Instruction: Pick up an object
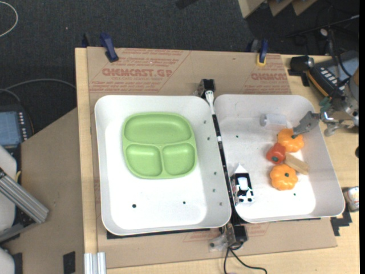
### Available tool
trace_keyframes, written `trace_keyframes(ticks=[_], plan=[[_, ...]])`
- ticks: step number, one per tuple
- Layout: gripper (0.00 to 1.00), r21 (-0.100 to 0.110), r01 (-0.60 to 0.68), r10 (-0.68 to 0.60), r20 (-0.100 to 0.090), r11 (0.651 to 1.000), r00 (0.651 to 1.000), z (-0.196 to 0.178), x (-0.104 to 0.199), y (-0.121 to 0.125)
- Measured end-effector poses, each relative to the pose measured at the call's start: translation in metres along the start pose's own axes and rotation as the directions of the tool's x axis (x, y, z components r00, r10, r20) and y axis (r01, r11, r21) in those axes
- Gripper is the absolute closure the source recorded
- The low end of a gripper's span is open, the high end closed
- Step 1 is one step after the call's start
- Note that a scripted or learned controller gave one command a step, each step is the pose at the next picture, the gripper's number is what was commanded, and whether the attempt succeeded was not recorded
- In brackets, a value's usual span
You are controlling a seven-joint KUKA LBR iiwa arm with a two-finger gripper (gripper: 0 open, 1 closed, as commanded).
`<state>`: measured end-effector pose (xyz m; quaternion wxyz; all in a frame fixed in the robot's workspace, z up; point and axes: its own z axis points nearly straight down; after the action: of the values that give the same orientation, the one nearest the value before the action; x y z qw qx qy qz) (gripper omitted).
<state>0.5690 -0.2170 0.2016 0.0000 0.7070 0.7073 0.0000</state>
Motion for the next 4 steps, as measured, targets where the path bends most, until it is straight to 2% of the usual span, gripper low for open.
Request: trace_keyframes(ticks=[1, 2, 3, 4], plan=[[0.00, -0.024, 0.001, -0.001, 0.009, 1.000, 1.000, 0.092, -0.001, -0.004], [0.00, -0.006, 0.004, -0.004, 0.002, 1.000, 1.000, 0.117, 0.028, 0.046], [1.00, -0.005, 0.002, -0.002, 0.003, 1.000, 1.000, 0.106, 0.026, 0.044], [1.00, 0.002, 0.006, -0.006, -0.003, 1.000, 1.000, 0.117, 0.117, 0.019]])
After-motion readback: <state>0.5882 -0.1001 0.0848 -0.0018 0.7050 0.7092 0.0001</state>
